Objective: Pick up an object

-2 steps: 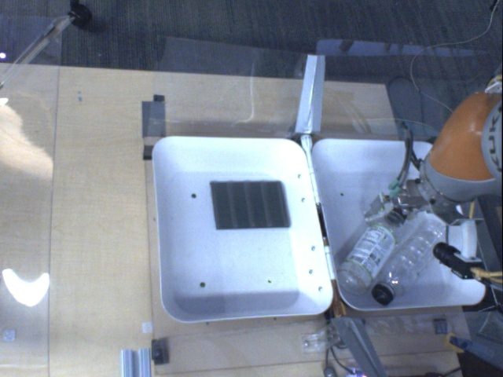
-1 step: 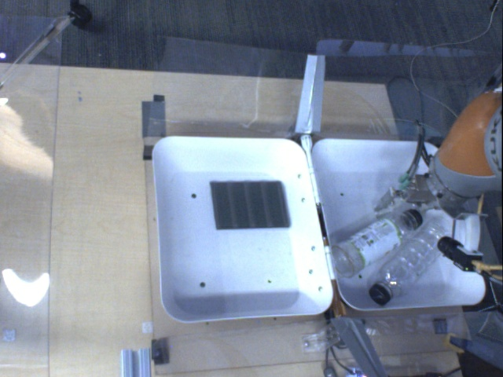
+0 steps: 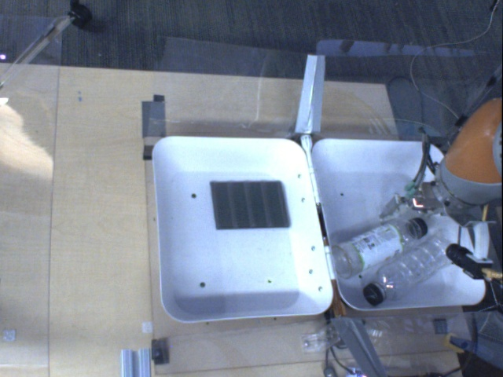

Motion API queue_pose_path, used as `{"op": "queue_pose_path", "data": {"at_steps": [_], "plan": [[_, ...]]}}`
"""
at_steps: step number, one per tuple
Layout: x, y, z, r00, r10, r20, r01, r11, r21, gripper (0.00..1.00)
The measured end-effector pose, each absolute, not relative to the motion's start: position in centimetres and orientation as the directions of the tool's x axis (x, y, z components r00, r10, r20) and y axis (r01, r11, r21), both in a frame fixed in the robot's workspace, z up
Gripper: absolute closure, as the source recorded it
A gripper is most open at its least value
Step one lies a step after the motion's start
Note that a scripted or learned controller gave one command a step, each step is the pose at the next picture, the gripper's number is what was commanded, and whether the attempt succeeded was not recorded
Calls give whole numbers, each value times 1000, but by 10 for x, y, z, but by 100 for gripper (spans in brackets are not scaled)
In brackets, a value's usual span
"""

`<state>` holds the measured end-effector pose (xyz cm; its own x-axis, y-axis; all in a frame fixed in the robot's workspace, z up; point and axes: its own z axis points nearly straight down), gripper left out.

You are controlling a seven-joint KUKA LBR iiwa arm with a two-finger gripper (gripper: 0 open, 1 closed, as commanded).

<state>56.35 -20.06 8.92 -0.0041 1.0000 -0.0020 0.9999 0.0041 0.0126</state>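
A: Where is the gripper placed just now?

B: It is seen low in the right bin, under the grey wrist with the orange band. How it is set cannot be told; the metal parts there are blurred and partly hidden by the wrist.

A: And what is offered for picking?

B: Two clear plastic bottles. The labelled bottle, with a pale label and a dark cap, is lying on its side just below the gripper, its cap end nearest it. The ribbed bottle is lying beside the first and a little further from the gripper, toward the bin's near rim, its black cap pointed away. The two appear to be touching along their sides.

A: How are they judged to handle?

B: Both look empty, so they are expected to be light, thin-walled and easily dented. Smooth round plastic is likely to be slippery and to roll when nudged.

A: Where should hold be taken?

B: Across the body of the labelled bottle, at the label, where grip is probably better. The neck is stiffer but narrow. Being pressed together, one may be dragged along with the other.

A: Anything else nearby?

B: The left bin, well away from the gripper, in which a dark ribbed mat is laid.
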Motion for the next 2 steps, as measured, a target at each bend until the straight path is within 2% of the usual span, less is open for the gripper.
{"op": "queue_pose_path", "data": {"at_steps": [2], "plan": [[523,-207,91,-281,960,-12,959,281,19,0]]}}
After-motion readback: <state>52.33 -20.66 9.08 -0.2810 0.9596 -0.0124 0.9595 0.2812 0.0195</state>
